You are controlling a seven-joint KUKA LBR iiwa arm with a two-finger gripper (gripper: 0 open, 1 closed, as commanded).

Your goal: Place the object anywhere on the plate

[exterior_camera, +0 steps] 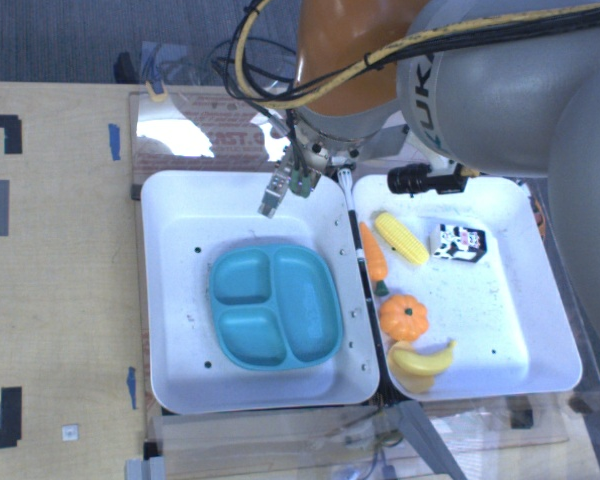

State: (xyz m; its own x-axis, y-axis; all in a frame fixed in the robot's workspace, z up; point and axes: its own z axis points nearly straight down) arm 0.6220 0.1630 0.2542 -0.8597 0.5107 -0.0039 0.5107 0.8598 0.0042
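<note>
Gripper [273,200] hangs over left bin's [170,268] back edge; whether it is open or holding anything, cannot tell. Blue divided plate [276,306] mid-bin. Corn [401,239], carrot [374,252], pumpkin [404,318], banana [421,358] along right bin's [510,348] left side.

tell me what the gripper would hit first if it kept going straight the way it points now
Probably the bare floor of the left bin, just short of the blue plate. The gripper slants down-left, but depth is hard to judge.

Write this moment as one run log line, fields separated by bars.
gripper above left bin, back edge | blue three-compartment plastic plate bare | right bin: corn, carrot, pumpkin, banana
</note>
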